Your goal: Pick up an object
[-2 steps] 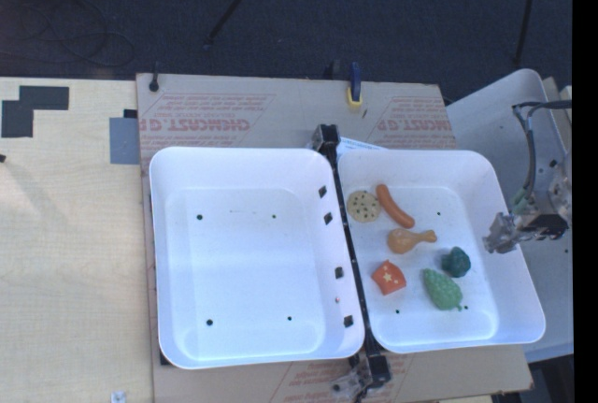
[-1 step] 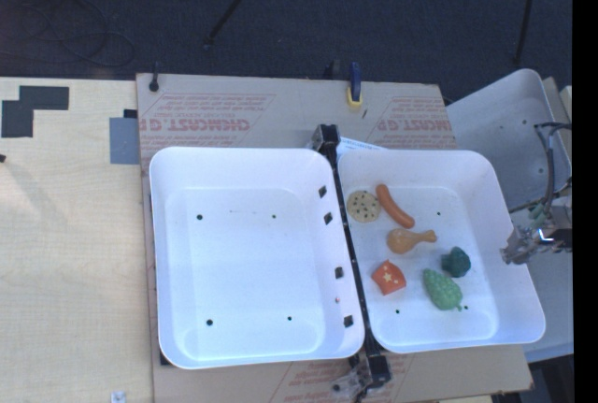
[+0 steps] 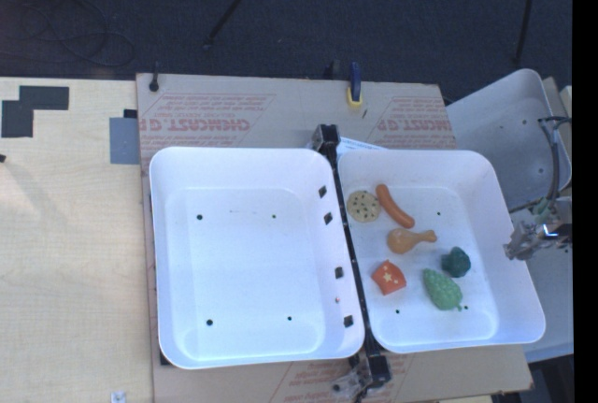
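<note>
- Dark floor with loose cables lies behind the bench, and a pale wooden tabletop (image 3: 65,233) runs along the left of the camera view; a brown cardboard sheet (image 3: 280,116) printed with reversed lettering lies under both bins.
- Two shallow white bins sit side by side, their inner rims touching and joined by small black clips down the seam. The left bin (image 3: 173,205) has only bare floor showing, marked by a few dark dots.
- All the candidate objects are in the right bin (image 3: 495,177): a round speckled cookie (image 3: 363,206), just beside it a slim orange-red sausage (image 3: 394,206), below them a tan drumstick (image 3: 410,240), then a red block with a yellow mark (image 3: 390,277), a light green knobbly vegetable (image 3: 442,289) and a small dark green lump (image 3: 456,262) close to it.
- Near the right edge, outside the right bin's rim, a small metallic part that looks like the gripper (image 3: 534,240) hangs beside a grey-white curved body. It is too small and blurred to tell how it stands.
- Judging progress: nothing is lifted, every toy rests on the bin floor, and the tool is well apart from them. The whole pick seems left to do: reach over the rim, descend on one piece, close and raise it.
- The drumstick and red block sit fairly clear of their neighbours and look the easier targets.
</note>
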Motion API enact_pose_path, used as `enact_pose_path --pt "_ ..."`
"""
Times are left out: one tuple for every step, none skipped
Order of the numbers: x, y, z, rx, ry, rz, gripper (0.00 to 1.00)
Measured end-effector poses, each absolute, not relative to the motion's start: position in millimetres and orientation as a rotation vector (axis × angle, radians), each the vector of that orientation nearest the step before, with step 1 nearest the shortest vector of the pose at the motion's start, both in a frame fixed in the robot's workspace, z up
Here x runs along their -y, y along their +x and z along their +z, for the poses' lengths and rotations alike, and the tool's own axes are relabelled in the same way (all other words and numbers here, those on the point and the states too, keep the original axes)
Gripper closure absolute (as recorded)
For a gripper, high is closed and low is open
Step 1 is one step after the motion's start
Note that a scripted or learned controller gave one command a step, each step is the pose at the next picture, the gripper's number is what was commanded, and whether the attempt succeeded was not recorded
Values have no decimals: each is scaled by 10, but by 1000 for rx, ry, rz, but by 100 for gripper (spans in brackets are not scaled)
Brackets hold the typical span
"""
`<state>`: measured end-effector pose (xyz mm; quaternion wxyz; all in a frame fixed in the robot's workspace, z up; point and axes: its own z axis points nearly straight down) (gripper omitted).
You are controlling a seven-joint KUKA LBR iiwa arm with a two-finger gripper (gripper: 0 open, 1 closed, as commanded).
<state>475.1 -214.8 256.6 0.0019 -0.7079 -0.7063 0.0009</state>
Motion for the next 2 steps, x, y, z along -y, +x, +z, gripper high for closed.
enact_pose_path --pt "2155 4749 2658 2215 -2220 4 100" --pt "2161 4749 2751 2216 -2217 5 100"
